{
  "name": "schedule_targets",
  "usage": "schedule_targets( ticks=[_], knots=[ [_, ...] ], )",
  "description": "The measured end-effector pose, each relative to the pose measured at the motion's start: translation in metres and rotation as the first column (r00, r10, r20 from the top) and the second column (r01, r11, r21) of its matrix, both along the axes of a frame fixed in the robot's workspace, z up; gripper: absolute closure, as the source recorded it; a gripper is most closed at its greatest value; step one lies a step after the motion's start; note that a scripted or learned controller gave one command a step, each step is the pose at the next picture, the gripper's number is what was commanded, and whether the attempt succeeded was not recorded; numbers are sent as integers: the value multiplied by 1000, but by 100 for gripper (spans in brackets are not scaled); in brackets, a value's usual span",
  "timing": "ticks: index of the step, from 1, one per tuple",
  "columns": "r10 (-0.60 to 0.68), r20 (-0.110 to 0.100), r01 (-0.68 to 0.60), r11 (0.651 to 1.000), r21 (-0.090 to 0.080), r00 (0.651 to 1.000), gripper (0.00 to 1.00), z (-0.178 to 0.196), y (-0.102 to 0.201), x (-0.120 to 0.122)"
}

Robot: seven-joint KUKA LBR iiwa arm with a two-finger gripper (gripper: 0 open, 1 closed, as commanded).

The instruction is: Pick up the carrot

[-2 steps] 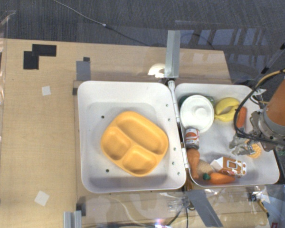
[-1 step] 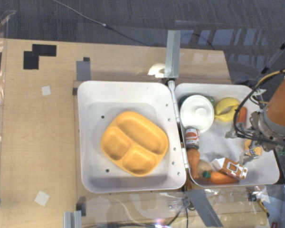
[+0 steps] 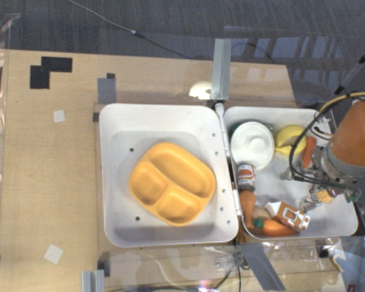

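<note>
Smooth orange tapered carrot [image 3: 274, 227] lying flat along right white bin's [image 3: 347, 221] front wall; claw [image 3: 321, 194] above, grip state indiscernible.

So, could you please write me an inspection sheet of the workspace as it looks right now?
Surface: wooden bench bearing a left bin and a right bin.
Job's things: carrot lying along the right bin's near edge.
Clutter: yellow divided plate in the left bin; white bowl, yellow fruit, small can and small carton in the right bin.
Grippers: gripper over the right bin, right of the carrot; state unclear.
Cables: black cables looping around the wrist.
Surroundings: dark carpet beyond the bench.
</note>
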State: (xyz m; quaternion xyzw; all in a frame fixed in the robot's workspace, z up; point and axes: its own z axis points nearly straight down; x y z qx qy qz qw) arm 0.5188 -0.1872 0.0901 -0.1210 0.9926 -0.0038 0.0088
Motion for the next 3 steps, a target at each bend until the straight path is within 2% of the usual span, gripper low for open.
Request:
schedule_targets(
  ticks=[1, 2, 3],
  knots=[
    [5, 8, -5, 1000, -1, 1000, 100, 13, 1, 4],
    [36, -3, -36, 999, 2, 999, 100, 75, 22, 3],
    [273, -5, -273, 962, 0, 962, 100, 0, -16, -9]
  ],
)
